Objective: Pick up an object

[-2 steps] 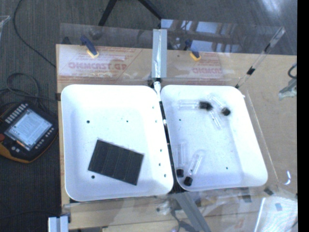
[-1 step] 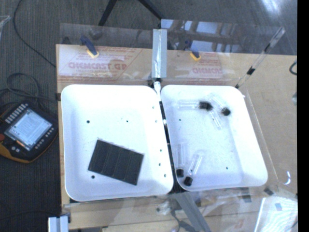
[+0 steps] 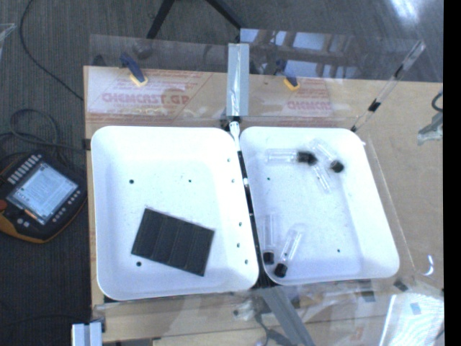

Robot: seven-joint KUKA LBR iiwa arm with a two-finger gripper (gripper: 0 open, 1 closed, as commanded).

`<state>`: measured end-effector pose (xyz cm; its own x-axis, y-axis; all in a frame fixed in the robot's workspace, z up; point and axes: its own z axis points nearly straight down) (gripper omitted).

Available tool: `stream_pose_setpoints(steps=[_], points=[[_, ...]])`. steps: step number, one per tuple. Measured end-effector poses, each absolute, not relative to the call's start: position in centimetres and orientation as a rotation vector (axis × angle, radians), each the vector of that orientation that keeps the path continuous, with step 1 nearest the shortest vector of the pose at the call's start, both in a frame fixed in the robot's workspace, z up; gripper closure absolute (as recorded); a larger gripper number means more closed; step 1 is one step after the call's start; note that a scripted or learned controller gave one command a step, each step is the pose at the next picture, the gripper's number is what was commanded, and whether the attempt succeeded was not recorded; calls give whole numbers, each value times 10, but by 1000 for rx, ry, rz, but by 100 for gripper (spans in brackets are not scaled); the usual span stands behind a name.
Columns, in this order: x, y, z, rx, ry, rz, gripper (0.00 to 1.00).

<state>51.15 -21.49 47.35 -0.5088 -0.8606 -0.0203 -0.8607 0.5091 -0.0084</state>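
A flat black ribbed rectangle (image 3: 173,241) lies at a slant on the floor of the left white bin (image 3: 115,150), towards its front. The right white bin (image 3: 360,215) holds several clear plastic tubes with black caps. One tube (image 3: 287,156) lies near the bin's back edge with another (image 3: 328,156) beside it, and a thin one (image 3: 323,179) lies just below them. Two more tubes (image 3: 268,238) (image 3: 289,248) rest near the front left corner, their black caps towards the front wall.
A clear acrylic wall (image 3: 180,85) stands behind both bins, with a grey metal post (image 3: 238,81) at its middle and small clamps (image 3: 133,69) (image 3: 290,83) on the wooden bench. A teach pendant (image 3: 39,197) lies on the floor at the left, with a cable.
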Motion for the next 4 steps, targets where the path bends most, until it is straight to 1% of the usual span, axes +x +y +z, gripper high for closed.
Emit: stream_pose_setpoints(steps=[1, 2, 4], points=[[513, -213, 483, -1546, 2705, 5, 100], [513, -213, 483, -1545, 2705, 5, 0], [513, -213, 483, -1545, 2705, 5, 0]])
